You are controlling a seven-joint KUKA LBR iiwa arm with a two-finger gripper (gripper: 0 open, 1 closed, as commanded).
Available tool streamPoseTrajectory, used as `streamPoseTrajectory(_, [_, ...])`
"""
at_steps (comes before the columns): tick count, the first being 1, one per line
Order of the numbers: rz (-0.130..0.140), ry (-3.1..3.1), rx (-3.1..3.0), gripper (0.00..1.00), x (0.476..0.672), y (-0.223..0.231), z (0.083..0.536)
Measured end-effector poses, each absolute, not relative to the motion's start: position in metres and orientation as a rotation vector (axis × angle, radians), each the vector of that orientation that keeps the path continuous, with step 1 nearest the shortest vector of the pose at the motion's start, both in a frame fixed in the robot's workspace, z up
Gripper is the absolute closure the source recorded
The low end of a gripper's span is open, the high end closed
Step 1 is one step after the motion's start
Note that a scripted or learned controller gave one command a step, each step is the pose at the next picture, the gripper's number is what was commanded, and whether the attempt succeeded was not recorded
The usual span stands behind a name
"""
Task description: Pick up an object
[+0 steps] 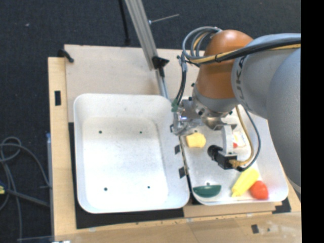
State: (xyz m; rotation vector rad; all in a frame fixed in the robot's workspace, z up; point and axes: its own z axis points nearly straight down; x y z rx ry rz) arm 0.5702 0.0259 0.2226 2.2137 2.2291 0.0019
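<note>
Just beside metal two-finger gripper (181, 123): pale yellow blocky foam-like chunk (195, 140), rounded corners, lying in right shallow white bin (271, 173); pincer's opening and hold impossible to tell

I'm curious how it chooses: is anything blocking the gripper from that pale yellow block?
Nothing visible does. The gripper sits right beside the pale yellow block in the right bin; the other items lie nearer the bin's front edge.

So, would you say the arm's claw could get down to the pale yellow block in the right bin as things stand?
Probably yes: the pale yellow block lies bare-topped just beside the claw, apart from the green piece and yellow banana-shaped toy.
</note>
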Motion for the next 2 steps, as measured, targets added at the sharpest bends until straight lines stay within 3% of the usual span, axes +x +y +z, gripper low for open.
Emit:
streamPoseTrajectory(1, [0.005,2.231,2.212,1.00,0.5709,0.0811,0.2403])
streamPoseTrajectory(2, [0.000,2.226,2.218,0.00,0.5708,0.0773,0.2394])
